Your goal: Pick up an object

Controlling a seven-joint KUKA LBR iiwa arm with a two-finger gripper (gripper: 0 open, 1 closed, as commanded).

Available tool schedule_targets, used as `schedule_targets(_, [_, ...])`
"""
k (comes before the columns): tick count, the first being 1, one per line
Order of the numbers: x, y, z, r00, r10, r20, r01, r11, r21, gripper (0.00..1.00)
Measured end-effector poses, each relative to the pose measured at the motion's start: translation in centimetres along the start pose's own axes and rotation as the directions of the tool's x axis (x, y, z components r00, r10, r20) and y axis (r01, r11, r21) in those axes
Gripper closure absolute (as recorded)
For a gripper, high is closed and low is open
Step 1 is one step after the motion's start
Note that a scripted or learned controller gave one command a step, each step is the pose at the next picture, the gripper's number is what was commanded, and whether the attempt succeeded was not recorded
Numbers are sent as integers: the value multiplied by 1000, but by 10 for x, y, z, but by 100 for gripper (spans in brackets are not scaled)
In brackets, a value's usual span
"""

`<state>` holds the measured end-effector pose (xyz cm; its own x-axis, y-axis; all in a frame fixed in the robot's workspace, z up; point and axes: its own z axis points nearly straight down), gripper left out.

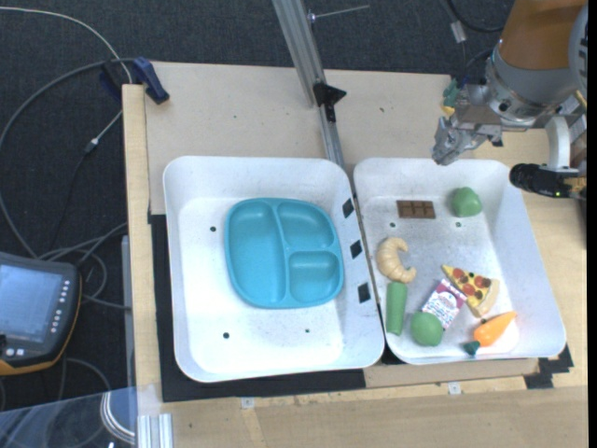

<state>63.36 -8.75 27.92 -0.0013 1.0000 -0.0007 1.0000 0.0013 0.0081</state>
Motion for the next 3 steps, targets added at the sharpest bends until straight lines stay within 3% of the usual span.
schedule_targets(1, [44, -5, 13, 1000, -3, -2, 3, 1000, 11, 100])
schedule_targets(3, [143, -4, 28, 1000, -4, -3, 4, 1000, 7, 100])
